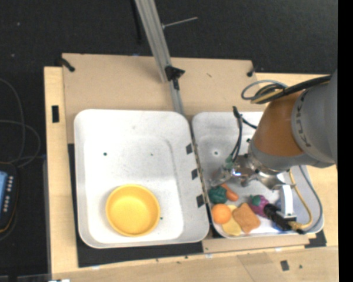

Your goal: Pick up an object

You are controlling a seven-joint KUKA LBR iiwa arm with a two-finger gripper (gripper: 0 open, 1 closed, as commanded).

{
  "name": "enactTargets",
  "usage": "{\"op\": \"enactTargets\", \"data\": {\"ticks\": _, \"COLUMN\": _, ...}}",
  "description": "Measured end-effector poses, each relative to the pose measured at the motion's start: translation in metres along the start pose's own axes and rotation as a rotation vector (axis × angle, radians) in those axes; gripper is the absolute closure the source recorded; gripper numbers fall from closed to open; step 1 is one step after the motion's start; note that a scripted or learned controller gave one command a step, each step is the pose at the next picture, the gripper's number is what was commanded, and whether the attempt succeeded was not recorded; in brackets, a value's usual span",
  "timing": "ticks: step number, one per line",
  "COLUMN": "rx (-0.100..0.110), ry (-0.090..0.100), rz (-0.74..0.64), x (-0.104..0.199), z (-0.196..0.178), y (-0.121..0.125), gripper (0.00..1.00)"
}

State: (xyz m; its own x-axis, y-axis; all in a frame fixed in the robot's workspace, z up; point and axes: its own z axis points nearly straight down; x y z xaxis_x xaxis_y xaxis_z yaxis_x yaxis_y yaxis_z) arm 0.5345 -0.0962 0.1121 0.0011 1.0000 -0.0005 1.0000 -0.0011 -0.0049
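The arm is reaching down into the right bin (207, 135), its gripper (235, 172) hanging just above the cluster of small things at that bin's near end: an orange ball (221, 214), a green piece (217, 193) and a tan block (246, 217); whether the gripper is spread or pressed together I cannot tell. This looks like the descent before a grasp, with nothing visibly held. The next move calls for settling over one piece, likely the green piece nearest the gripper, and closing squarely.

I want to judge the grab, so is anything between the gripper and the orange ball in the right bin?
Yes. A green and red piece lies between the gripper and the orange ball, touching the ball's upper edge.
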Motion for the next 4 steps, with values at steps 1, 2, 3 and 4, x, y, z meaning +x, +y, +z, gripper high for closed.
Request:
{"op": "enactTargets", "data": {"ticks": 1, "rx": -0.010, "ry": 0.001, "rz": 0.005, "x": -0.001, "z": -0.015, "y": 0.003, "gripper": 1.00}}
{"op": "enactTargets", "data": {"ticks": 2, "rx": -0.013, "ry": -0.001, "rz": -0.003, "x": -0.007, "z": -0.077, "y": 0.010, "gripper": 1.00}}
{"op": "enactTargets", "data": {"ticks": 3, "rx": -0.013, "ry": -0.001, "rz": -0.004, "x": -0.008, "z": -0.128, "y": 0.012, "gripper": 1.00}}
{"op": "enactTargets", "data": {"ticks": 4, "rx": -0.008, "ry": 0.002, "rz": -0.010, "x": 0.049, "z": -0.136, "y": 0.021, "gripper": 1.00}}
